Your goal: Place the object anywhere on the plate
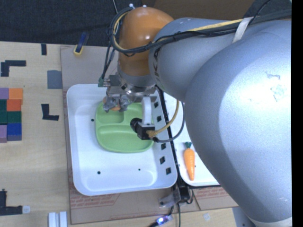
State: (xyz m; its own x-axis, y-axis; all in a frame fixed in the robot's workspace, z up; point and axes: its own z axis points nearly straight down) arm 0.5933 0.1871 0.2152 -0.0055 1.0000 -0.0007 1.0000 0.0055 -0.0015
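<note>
A green plate [124, 135] with divided sections lies in the left white bin [85, 169], toward its far side. My gripper [116, 104] hangs over the plate's far left rim, under the orange band of the wrist [141, 32]. A small orange-brown patch shows at the gripper's tip, too small to identify. An orange carrot [189, 162] with a green top lies in the right bin [204, 178], close to the divider between the bins.
The big grey arm [236, 103] covers most of the right bin and the view's right half. Coloured blocks [11, 115] are stacked at the left edge of the bench. Black shapes [49, 112] lie on the wooden bench left of the bins.
</note>
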